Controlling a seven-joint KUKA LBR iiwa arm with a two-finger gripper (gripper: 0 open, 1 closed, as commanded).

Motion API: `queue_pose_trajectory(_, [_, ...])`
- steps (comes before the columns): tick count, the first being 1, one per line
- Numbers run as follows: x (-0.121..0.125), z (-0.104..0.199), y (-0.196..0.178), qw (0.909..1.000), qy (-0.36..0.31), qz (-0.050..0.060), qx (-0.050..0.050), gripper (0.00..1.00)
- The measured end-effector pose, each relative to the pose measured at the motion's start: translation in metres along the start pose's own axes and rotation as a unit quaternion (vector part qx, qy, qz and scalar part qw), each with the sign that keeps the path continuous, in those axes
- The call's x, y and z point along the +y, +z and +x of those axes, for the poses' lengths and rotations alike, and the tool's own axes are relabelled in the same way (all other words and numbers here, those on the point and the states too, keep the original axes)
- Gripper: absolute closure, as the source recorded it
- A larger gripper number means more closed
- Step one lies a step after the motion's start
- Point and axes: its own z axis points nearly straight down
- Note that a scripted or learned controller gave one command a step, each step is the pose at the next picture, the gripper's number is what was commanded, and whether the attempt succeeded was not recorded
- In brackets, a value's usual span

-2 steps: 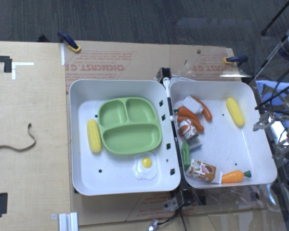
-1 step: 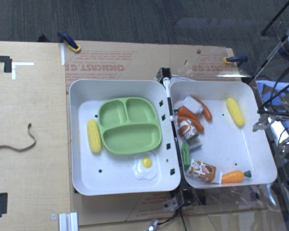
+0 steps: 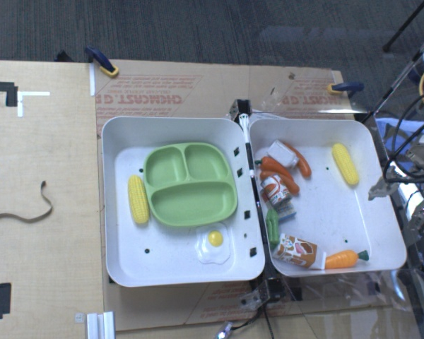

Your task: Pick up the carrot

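- two white bins sit side by side on the surface (image 3: pixel 42 154), the left bin (image 3: pixel 113 210) and the right bin (image 3: pixel 381 210) touching along their inner walls.
- carrot (image 3: pixel 341 259) lies flat in the right bin at its near edge, toward the near right corner, orange body pointing left and green top pointing right.
- its left end touches a small carton (image 3: pixel 297 251), which lies just beside it along the same near wall.
- a green piece (image 3: pixel 272 226) lies against the right bin's left wall, just above the carton.
- a can (image 3: pixel 276 191) lies tilted near the middle of that wall, with two sausages (image 3: pixel 279 173) and a white packet (image 3: pixel 283 153) crowded just above it.
- a corn cob (image 3: pixel 345 164) lies alone in the far right part of the right bin, well apart from the carrot.
- the left bin holds a green divided plate (image 3: pixel 191 186), a second corn cob (image 3: pixel 138 198) just left of it, and a fried egg (image 3: pixel 214 244) just below it.
- the tool (image 3: pixel 380 187) shows at the right bin's right rim, well apart from the carrot; i cannot tell whether it is wide or narrow, and nothing shows in its grip.
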Motion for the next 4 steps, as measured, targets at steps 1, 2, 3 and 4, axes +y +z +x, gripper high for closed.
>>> queue_pose_trajectory(1, [0.004, 0.004, -0.038, 0.9778, -0.21, 0.0, -0.001, 0.0])
queue_pose_trajectory(2, [0.008, 0.008, -0.081, 0.9379, -0.347, 0.0, -0.001, 0.0])
queue_pose_trajectory(3, [0.006, 0.007, -0.125, 0.866, -0.5, 0.0, -0.001, 0.0])
queue_pose_trajectory(4, [0.005, 0.005, -0.133, 0.8672, -0.498, 0.001, -0.005, 1.0])
